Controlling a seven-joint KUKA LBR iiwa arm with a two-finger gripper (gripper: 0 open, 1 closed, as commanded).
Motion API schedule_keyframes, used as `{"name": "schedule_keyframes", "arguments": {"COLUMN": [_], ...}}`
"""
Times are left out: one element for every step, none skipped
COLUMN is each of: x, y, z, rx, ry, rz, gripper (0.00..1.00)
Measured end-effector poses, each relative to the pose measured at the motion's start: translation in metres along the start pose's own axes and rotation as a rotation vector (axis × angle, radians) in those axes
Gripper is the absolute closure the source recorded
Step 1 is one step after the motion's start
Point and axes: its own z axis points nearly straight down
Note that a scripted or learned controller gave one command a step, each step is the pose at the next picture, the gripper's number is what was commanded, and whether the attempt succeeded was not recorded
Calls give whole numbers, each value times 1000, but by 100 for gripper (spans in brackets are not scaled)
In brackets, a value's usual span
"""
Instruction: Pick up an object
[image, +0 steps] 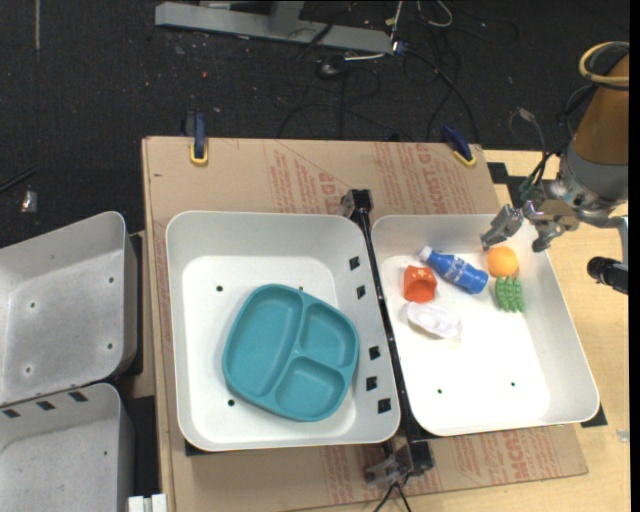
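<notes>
The teal divided plate fills the left bin. In the right bin, an orange ball sits beside the blue bottle, its label unreadable. Above, the gripper hangs spread, holding nothing. Cardboard lettering reads reversed.

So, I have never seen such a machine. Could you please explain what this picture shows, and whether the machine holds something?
The picture comes from one camera fixed above a bench, looking down at a slant. The grey and orange machine at the right is a robot arm. At its end is a gripper with two fingers, which are apart and hold nothing. Two white bins stand side by side. The left bin holds a teal divided plate. The right bin holds a blue bottle, an orange ball, a small green thing, a red thing and a white packet. The gripper hangs over the right bin's far edge, close to the orange ball.
</notes>
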Motion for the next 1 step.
{"name": "schedule_keyframes", "arguments": {"x": [0], "y": [3], "z": [-8], "rx": [-12], "ry": [-3], "rz": [-3], "gripper": [0]}}
